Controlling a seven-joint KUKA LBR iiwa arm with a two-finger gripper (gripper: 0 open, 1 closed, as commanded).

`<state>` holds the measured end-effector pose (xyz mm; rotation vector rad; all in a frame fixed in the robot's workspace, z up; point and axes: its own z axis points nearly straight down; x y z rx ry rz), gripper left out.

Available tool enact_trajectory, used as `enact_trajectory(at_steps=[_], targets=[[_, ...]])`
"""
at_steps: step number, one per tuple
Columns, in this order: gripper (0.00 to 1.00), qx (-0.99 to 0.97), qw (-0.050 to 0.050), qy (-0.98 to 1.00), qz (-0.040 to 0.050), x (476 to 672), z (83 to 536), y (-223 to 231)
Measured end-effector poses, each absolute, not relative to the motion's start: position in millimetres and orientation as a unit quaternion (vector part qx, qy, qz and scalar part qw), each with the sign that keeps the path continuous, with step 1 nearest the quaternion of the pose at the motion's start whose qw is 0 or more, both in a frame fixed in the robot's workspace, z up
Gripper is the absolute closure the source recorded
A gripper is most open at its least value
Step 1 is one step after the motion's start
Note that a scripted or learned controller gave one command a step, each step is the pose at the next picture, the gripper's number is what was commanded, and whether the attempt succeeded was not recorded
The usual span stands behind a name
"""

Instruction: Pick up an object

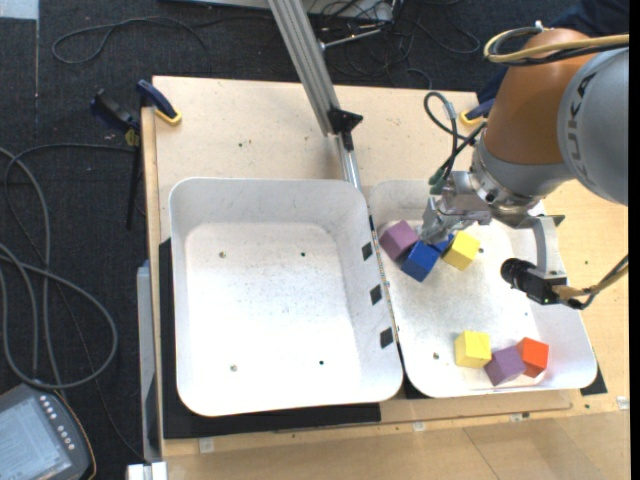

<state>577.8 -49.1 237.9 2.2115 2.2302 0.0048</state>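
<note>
My gripper (437, 236) reaches down into the right bin (560, 318), right over a tight cluster of blocks near the bin's upper left. The cluster holds a purple block (398, 238), a blue block (421, 261) and a yellow block (461, 251). The gripper's tip sits between the blue and yellow blocks, touching or almost touching the blue one. At the bin's lower right lie a second yellow block (473, 348), a second purple block (504, 364) and an orange block (535, 354).
The left bin (200, 208) stands beside the right one on the wooden bench. A slanted metal pole (305, 48) crosses the top and ends near the bins' shared edge. A black fitting (530, 280) hangs off the arm over the right bin.
</note>
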Motion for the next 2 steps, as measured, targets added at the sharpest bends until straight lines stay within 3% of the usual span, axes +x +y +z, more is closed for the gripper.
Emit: enact_trajectory(at_steps=[2], targets=[[1.0, 0.704, 0.001, 0.71, 0.0016, 613.9, 249, 57]])
